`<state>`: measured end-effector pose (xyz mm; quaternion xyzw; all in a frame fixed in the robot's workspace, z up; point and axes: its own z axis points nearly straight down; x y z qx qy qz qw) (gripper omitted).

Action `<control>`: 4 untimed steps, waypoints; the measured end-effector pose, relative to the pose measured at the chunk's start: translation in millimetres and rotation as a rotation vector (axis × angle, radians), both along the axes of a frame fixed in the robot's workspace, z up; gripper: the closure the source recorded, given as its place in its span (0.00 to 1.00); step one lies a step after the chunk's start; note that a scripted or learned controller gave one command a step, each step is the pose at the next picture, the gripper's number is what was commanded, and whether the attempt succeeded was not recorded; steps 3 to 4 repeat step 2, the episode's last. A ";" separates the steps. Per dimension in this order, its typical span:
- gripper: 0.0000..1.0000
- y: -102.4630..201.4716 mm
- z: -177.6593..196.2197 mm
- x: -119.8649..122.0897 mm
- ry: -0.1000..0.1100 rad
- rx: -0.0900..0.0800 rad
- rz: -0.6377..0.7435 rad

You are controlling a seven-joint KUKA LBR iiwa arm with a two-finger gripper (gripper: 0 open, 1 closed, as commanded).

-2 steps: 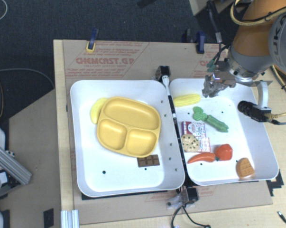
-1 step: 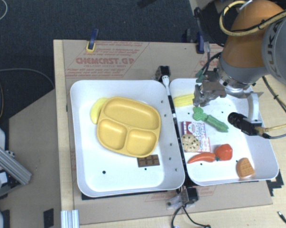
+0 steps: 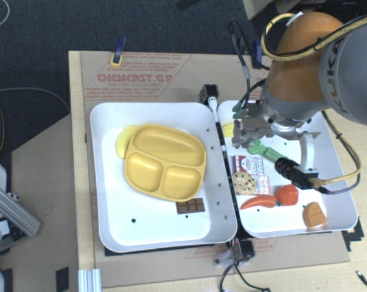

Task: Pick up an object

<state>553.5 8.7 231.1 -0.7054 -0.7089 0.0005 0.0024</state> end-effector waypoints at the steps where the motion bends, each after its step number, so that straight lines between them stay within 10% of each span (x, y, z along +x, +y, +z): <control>1: 1.00 29.2 -15.5 -36.8 0.002 -0.001 -0.002; 4: 1.00 19.1 -11.9 -44.4 -0.001 -0.002 -0.006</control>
